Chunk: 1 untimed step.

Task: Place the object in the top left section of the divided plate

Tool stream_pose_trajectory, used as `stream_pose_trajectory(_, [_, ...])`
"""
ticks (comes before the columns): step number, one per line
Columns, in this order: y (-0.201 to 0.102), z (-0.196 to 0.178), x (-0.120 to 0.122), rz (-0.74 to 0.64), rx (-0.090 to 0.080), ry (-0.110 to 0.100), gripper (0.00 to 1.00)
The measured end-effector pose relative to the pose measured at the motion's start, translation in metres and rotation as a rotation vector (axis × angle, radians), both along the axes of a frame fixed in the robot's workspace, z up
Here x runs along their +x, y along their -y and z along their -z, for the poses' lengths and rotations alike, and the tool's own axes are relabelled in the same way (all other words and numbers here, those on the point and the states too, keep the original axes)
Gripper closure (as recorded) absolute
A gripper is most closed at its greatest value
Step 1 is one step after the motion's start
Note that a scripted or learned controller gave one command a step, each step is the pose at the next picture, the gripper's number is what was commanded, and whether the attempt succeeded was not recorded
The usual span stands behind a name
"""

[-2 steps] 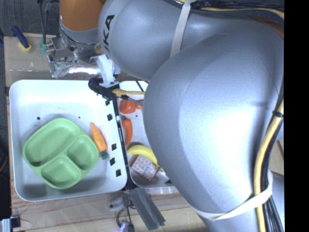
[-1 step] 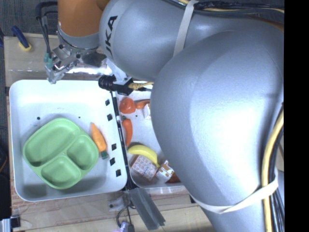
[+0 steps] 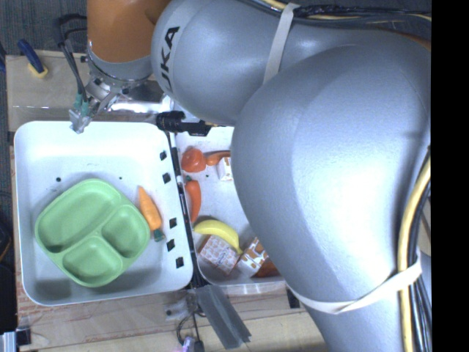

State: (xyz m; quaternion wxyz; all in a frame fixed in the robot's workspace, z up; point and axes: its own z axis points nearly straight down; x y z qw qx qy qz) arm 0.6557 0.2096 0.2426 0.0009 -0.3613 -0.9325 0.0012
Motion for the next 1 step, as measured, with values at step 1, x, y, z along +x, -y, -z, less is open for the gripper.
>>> stream_pose_trajectory(1, [-0.0051, -0.0054, -0.0057, -0.203, 0.0, -0.001, 1.0])
